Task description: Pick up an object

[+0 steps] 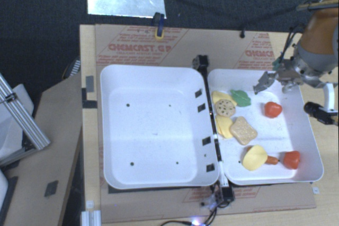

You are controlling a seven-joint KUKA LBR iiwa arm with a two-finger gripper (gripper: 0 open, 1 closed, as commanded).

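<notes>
Right white plastic bin (307, 137) has all the toy food; grey jaws (276, 81) over its back edge, can't tell their state.

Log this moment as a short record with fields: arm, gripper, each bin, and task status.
arm: reaches in from the right, over the far right part of the right bin
gripper: above the bin's far edge, near the green piece; nothing seen between its fingers
right bin contents: chocolate-chip cookie, tan cracker, red round piece, yellow round piece, red piece, green piece
left bin: white, shallow, beside the right bin
task status: no object picked up yet
</notes>
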